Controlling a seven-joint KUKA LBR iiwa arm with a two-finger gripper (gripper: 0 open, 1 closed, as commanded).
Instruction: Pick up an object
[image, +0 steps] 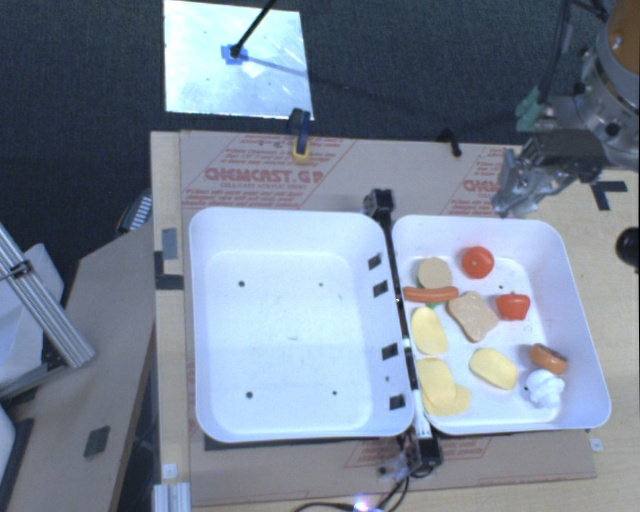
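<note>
Toy food pieces of plastic all lie in the shallow white right bin, near the bench's right edge. Shallow white left bin beside it. Contents, largest down: two pale yellow flat slices along the bin's left wall; tan bread slice mid-bin; yellow wedge; orange sausage; red round tomato; red pepper piece; white lumpy piece at the near right corner. Grey metal end effector hangs above the bin's far rim, nothing between fingers; cannot tell whether spread or closed.
</note>
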